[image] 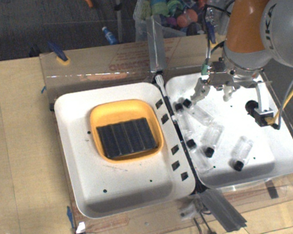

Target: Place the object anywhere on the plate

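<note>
Across the bench [13, 132] two white bins sit side by side, their inner walls touching. The left bin [87, 195] carries the plate [121, 107], a yellow dish set toward the far edge, and most of its floor is taken up by a black ridged slab [126, 137]. The arm [251, 18] leans in over the far right corner of the right bin [282, 150]. That bin holds the task's things: several clear vials [241, 150] with black caps, scattered from the inner wall to near the front edge, none of them on the plate. The gripper [213, 93] hangs over the far edge of that bin with its fingers apart and nothing between them, so as I judge it no grasp has been made. The risks lie mostly in the vials themselves. They are clear and lie on their sides, so the fingers may close on air or squeeze one out sideways, and two lying close together near the inner wall could be knocked apart. A vial set on the ridged slab may also roll off the plate.
</note>
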Available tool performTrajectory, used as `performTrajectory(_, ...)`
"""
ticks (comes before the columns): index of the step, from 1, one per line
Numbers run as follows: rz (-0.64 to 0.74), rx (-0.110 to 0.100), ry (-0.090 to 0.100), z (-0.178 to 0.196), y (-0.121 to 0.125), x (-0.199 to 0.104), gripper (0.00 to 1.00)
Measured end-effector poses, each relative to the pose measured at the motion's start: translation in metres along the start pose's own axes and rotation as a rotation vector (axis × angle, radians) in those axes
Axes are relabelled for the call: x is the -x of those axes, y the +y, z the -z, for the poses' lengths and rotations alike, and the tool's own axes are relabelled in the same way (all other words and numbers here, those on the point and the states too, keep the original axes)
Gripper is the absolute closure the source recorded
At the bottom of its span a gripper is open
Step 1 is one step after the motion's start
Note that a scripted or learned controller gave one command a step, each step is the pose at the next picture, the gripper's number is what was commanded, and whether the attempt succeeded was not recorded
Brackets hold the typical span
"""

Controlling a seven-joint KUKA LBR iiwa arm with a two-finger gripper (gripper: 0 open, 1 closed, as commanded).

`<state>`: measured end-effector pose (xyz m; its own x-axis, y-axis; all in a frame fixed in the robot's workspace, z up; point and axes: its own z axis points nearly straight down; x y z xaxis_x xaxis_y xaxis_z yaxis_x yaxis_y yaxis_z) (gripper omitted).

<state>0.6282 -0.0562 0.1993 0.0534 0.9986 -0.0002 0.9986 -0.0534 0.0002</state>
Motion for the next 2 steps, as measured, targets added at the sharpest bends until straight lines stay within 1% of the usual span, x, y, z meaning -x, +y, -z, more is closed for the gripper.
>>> performTrajectory(1,0.065,0.001,0.0,0.003,0.041,0.046,0.0)
performTrajectory(2,0.314,0.003,-0.002,0.004,0.043,0.079,0.0)
